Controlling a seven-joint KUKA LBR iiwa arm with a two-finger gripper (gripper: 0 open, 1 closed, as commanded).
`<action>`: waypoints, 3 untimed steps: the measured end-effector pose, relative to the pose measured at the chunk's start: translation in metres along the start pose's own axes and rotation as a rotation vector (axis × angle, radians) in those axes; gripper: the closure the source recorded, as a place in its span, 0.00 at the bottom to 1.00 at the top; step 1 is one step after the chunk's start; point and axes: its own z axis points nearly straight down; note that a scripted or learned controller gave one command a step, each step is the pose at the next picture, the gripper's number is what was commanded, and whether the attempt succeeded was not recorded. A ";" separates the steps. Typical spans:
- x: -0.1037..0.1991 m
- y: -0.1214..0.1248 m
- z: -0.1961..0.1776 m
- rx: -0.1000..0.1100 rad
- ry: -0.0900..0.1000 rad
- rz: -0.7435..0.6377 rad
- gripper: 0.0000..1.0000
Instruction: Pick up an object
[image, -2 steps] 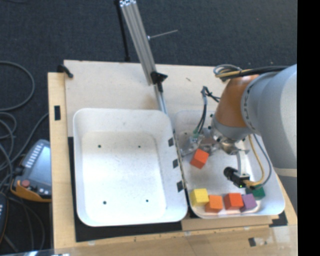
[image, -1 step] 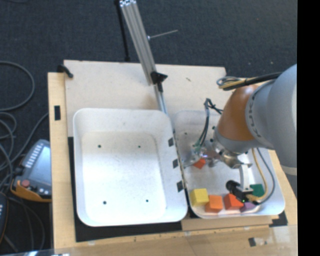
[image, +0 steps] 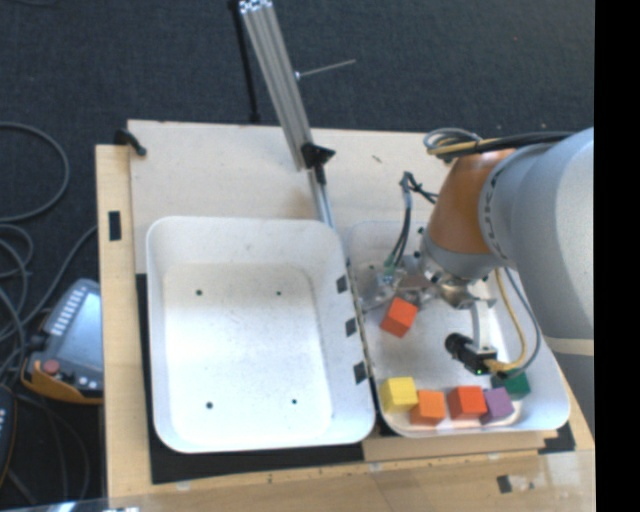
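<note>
An orange block (image: 399, 317) sits tilted in the right bin (image: 545, 410), near its left wall. My gripper (image: 392, 293) is directly over the block's upper edge, and the grey arm with its orange band reaches in from the right. Whether the block rests on the bin floor or hangs from the gripper is unclear. Along the bin's front wall stand a yellow cube (image: 402, 391), an orange cube (image: 431, 404), a red-orange cube (image: 467, 400) and a purple cube (image: 498, 403). A green block (image: 516, 381) lies just behind the purple one.
The left bin (image: 160, 240) sits beside the right one, and their walls meet just left of my gripper. A slanted metal pole (image: 285, 95) rises from the bench behind the bins. Cables and a handheld pendant (image: 70, 340) lie on the floor at left.
</note>
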 end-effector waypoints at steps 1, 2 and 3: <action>0.000 -0.021 0.000 0.004 -0.001 0.004 0.00; -0.001 -0.020 -0.011 -0.001 -0.002 0.005 1.00; 0.103 -0.023 -0.104 -0.005 0.003 -0.005 1.00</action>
